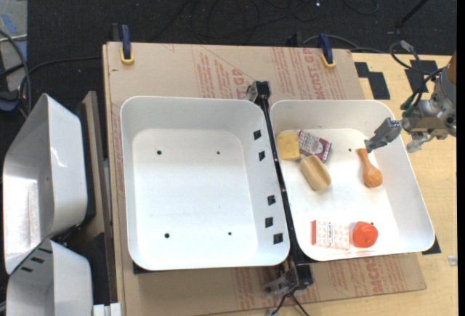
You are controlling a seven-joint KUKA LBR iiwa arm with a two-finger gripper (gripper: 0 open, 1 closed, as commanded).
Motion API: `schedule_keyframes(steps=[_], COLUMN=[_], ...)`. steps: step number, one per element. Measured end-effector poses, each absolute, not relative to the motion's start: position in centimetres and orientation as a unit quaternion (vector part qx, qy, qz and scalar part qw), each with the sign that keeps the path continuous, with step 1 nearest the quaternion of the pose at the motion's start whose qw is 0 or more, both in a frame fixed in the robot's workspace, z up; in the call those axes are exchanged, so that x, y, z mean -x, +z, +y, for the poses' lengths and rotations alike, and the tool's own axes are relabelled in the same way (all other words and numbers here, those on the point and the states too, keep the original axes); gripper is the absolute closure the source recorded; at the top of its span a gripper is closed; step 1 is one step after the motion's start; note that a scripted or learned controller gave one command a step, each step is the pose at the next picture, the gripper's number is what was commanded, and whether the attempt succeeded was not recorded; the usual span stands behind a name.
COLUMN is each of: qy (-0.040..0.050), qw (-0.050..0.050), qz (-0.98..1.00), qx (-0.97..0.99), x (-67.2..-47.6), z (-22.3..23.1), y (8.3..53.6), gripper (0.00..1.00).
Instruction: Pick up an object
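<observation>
The carrot (370, 170) is orange and tapered, its thin end toward the pincer (383, 134), which hangs just above that end at the right bin (414, 184)'s far right rim; whether it is clenched, I cannot tell. The bin also holds a bun (315, 172), cheese (288, 145), a packet (317, 145), a tomato (365, 235) and a box (330, 233). The left bin (195, 110) lies beside it.

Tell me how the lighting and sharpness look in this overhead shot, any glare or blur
Camera view: even, bright light; the two white bins are close to washed out, with soft shadows along their inner walls. The orange carrot-shaped toy and red tomato stay fairly crisp. The hand at the right edge looks slightly soft. The dark floor above is grainy.
</observation>
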State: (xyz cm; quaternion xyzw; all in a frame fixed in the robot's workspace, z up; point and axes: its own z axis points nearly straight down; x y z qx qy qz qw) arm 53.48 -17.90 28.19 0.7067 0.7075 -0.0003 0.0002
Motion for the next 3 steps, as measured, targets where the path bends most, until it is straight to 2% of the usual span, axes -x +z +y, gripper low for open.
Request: schedule_keyframes(steps=[1, 2, 3], qy=[-0.0020, 0.0018, 0.0039], qw=[-0.004, 0.002, 0.005], qz=[0.709, 0.709, 0.707], qx=[-0.705, -0.705, -0.707], x=[-57.5, -58.3, -58.5], z=[-17.2, -11.9, -12.1], y=[16.0, 9.2, 10.7], gripper=[0.00, 0.00, 1.00])
